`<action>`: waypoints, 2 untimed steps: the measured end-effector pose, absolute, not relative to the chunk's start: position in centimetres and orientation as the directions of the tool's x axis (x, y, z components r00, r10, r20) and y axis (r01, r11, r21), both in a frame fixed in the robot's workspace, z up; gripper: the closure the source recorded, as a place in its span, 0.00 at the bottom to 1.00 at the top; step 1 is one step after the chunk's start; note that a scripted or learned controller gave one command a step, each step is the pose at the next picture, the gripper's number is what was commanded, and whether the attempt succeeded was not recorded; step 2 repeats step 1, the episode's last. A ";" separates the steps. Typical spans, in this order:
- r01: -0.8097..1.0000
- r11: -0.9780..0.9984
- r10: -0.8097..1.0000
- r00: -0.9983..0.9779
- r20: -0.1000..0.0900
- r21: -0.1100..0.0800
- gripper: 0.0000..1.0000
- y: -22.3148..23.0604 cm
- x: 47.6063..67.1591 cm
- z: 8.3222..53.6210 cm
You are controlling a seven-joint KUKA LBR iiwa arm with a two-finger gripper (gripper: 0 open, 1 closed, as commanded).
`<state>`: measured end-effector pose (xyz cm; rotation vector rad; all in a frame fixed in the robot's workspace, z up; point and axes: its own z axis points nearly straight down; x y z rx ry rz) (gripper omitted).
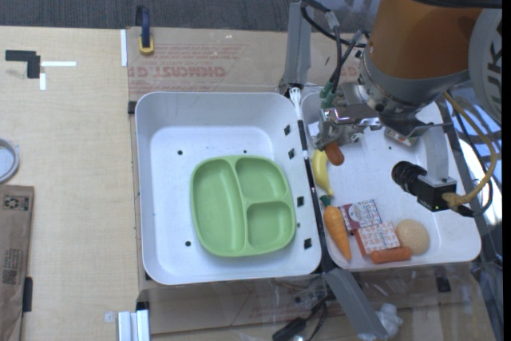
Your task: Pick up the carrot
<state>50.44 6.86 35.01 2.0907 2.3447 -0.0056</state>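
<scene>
A green three-compartment plastic plate [242,205] lies mid-floor in the left white bin [152,172], while an orange carrot [336,231] hugs the right white bin's [459,239] left wall near its front corner.

Grey arm [431,20] reaches in from the right.

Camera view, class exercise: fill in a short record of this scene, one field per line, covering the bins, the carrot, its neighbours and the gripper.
left bin: holds a green divided plate
right bin: holds the food items
carrot: lies along the right bin's left wall, near the front
banana: just behind the carrot, same wall
gripper: above the right bin's back left, away from the carrot
carrot held: no
</scene>
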 end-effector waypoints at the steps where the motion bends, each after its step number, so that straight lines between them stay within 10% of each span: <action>1: 0.980 -0.201 0.980 0.201 -0.003 -0.006 1.00 7.6 47.7 27.6; 2: 0.980 -0.201 0.980 0.201 -0.003 -0.006 1.00 7.6 47.7 27.6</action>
